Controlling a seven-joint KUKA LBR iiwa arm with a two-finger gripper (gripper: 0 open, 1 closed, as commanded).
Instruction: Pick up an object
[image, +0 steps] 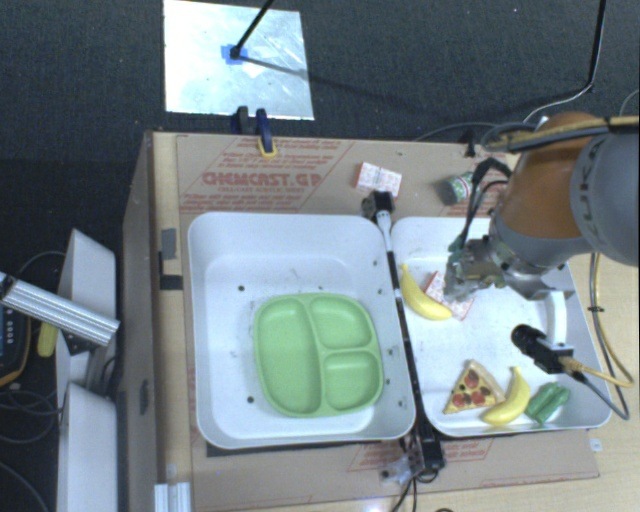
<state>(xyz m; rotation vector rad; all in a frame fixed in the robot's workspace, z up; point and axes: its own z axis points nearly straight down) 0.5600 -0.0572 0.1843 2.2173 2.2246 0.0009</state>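
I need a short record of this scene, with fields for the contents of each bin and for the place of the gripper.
left bin: one green divided plate
right bin: upper banana, lower banana, toy pizza slice, green vegetable-like item, small red-and-white packet
gripper: low over the right bin, at the packet, beside the upper banana
grasp: cannot tell

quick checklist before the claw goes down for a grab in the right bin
1. Claw over the right bin: ok.
2. Something below it to grab: ok, a small pale packet.
3. Packet clear of the upper banana: cannot tell, they lie very close.
4. Pizza slice, lower banana and green item away from the claw: ok.
5. Green plate in the left bin, out of the path: ok.
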